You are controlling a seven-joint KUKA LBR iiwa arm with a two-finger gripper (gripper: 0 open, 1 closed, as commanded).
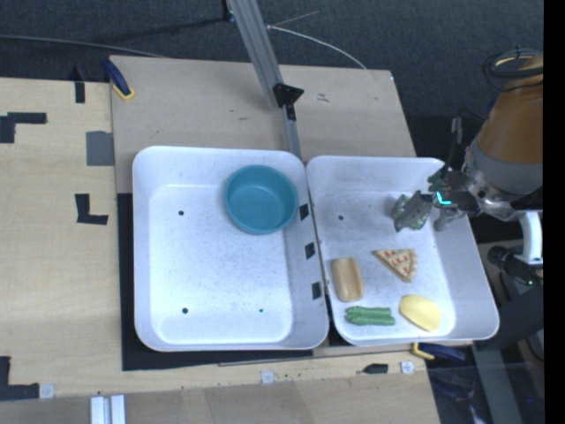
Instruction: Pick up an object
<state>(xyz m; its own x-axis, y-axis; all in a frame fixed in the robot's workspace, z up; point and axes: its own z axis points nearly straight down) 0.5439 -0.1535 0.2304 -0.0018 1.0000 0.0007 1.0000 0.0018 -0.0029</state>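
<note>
Hand [410,212] low over right bin [353,179] (tilted leftward)

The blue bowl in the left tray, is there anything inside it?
Nothing shows inside the blue bowl: its visible interior is plain blue. The bowl covers the floor of the left bin beneath it, so that patch cannot be checked.

Light wooden bench [53,263] bears two shallow white plastic bins, left [150,263] and right [353,179], side by side, edges touching.
</note>
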